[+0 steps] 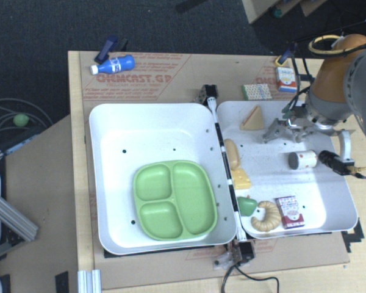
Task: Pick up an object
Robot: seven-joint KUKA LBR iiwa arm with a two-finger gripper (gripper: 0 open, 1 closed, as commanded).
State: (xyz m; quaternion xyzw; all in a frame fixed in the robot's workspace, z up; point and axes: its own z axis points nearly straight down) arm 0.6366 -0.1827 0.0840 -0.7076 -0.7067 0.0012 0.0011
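The gripper point(285, 129) is hovering at the right bin's point(335, 215) twelve o'clock, fingers spread and holding nothing. A white cylinder point(302, 159) is lying toward its five o'clock. The arm point(338, 78) is running off-frame at three o'clock.

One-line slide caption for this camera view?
Gripper hovers open in right bin near wedge and white cylinder; green tray fills left bin.
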